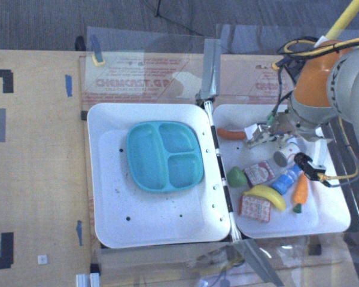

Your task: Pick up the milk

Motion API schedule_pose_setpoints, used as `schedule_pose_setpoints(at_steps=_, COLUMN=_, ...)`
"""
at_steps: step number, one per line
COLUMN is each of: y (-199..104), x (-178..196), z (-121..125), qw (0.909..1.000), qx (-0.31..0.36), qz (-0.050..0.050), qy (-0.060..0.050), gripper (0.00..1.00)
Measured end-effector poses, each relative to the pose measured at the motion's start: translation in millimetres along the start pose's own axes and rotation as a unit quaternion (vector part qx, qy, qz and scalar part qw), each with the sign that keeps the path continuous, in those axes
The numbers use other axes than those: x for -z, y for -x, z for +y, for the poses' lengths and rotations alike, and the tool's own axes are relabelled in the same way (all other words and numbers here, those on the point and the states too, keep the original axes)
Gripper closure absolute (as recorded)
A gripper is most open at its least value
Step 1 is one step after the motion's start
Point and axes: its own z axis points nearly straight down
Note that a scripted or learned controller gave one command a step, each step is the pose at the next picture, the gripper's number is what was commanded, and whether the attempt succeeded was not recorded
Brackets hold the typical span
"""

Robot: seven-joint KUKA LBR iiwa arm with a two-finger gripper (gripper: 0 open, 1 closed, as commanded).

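The right bin (335, 217) holds several toy foods. A small pink and white carton (259, 173), which looks like the milk, lies near the bin's middle, between a green fruit (236, 176) and a blue bottle (285, 180). A second, red carton (255, 208) lies at the front, below a banana (265, 195). My gripper (264, 136) hangs over the back part of this bin, above and behind the pink carton and apart from it. I see nothing held in it.
A red sausage (230, 134) lies just left of the gripper. A grey can (281, 158) and a carrot (300, 190) sit to the right. The left bin (107, 208) bears a teal divided plate (165, 155). Cables trail beside the wrist.
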Motion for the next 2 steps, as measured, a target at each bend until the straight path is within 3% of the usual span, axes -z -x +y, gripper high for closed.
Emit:
schedule_pose_setpoints(at_steps=1, y=2.3, x=12.5, z=1.5, qw=1.0, qx=0.0, qz=-0.004, qy=0.003, gripper=1.0)
schedule_pose_setpoints(at_steps=2, y=1.8, x=11.5, z=0.6, qw=1.0, qx=0.0, qz=-0.003, qy=0.001, gripper=0.0)
